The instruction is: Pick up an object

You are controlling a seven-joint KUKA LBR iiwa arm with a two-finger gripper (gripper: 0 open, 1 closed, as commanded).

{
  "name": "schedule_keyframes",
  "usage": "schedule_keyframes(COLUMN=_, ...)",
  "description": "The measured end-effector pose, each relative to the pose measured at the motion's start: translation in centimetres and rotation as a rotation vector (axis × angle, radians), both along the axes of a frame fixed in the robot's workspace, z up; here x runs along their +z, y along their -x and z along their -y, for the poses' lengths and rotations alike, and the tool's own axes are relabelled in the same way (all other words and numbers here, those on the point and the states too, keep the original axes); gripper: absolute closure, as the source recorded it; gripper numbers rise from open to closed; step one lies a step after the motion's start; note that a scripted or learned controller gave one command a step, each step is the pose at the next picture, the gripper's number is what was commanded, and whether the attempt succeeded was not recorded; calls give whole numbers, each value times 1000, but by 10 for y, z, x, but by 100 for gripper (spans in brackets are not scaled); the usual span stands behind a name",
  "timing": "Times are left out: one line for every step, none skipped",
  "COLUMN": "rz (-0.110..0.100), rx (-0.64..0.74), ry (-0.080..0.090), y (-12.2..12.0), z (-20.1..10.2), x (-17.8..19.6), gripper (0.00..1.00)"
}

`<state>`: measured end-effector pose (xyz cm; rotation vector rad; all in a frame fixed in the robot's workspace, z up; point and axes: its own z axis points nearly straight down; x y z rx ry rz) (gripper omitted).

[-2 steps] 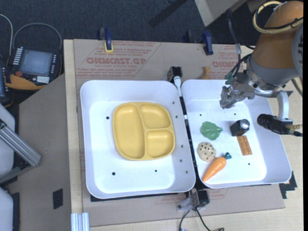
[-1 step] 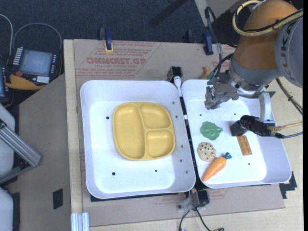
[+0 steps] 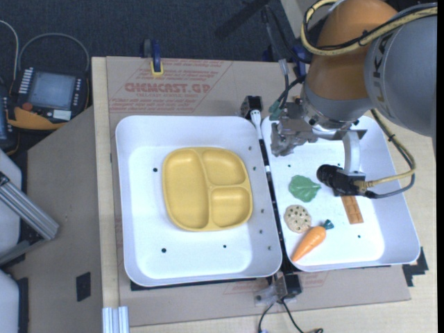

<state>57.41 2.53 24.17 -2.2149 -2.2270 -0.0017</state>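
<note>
Arm (image 3: 361, 40) is seen at 1 o'clock, with gripper (image 3: 283, 143) lowered over the 11 o'clock corner of R bin (image 3: 388, 214). Gripper state can't be told. L bin (image 3: 132, 207) is taken up by a yellow 3-part plate (image 3: 187, 186). In R bin, twd 6 o'clock, an orange carrot (image 3: 309, 241) w/ green top is laid, tip pointed to 7, axis 1–7. A green leaf (image 3: 303, 187) is at centre, w/ a cookie (image 3: 297, 218) between the two. A tan block (image 3: 353, 211) is at 3, top end hidden by robot parts, axis 11–5.
</note>
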Motion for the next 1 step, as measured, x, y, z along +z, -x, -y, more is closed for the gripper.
schedule_keyframes(rz=0, rx=1, ry=-1, y=7, z=-56, x=2, gripper=100)
